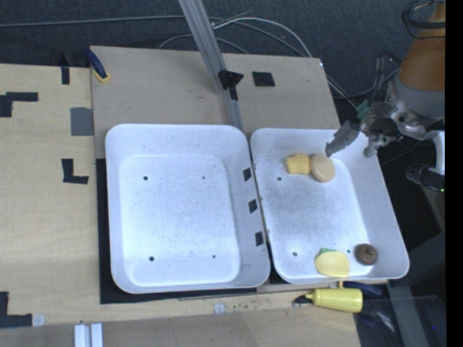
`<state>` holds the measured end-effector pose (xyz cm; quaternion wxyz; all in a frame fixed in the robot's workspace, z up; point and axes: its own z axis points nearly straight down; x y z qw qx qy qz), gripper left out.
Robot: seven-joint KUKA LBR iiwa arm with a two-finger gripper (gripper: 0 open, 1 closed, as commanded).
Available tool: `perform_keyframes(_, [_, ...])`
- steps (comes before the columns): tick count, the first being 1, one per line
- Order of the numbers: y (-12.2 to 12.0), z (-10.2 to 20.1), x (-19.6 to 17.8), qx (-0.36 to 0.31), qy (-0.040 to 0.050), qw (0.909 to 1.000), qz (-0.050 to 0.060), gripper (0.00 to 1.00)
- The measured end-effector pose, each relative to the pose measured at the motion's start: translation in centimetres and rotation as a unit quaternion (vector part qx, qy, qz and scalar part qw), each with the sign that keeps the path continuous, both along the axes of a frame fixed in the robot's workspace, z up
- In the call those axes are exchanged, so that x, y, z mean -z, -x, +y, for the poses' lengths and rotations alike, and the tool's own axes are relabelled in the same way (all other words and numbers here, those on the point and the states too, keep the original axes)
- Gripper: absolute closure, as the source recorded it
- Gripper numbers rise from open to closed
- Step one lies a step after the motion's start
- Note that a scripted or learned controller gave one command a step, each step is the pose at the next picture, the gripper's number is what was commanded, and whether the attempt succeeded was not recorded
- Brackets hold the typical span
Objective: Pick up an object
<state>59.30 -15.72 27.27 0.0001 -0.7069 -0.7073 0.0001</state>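
We see the two-finger gripper (356, 144) spread open, holding nothing, above the right white bin (376, 194), beside a round tan bun-shaped object (323, 169).

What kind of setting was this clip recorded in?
Probably a robotics lab's bin-picking bench. Two shallow white bins, the left bin and the right bin, sit on a taped board, cables trail behind, and the grey-and-orange arm's gripper hangs over small toy objects.

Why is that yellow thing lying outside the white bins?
It does look out of place: a yellow object lies on the bench just below the right bin, outside its rim, while the other small items sit inside.
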Motion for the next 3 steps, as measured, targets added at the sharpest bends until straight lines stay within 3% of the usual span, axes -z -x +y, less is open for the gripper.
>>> perform_keyframes(1, [0.6,1.3,1.2,0.019,-0.0003,0.9998,0.0,0.0])
perform_keyframes(2, [8.4,13.5,8.6,-0.003,-0.001,1.0,0.004,0.0])
perform_keyframes(3, [8.2,13.0,7.4,0.0,-0.0001,1.0,0.0,1.0])
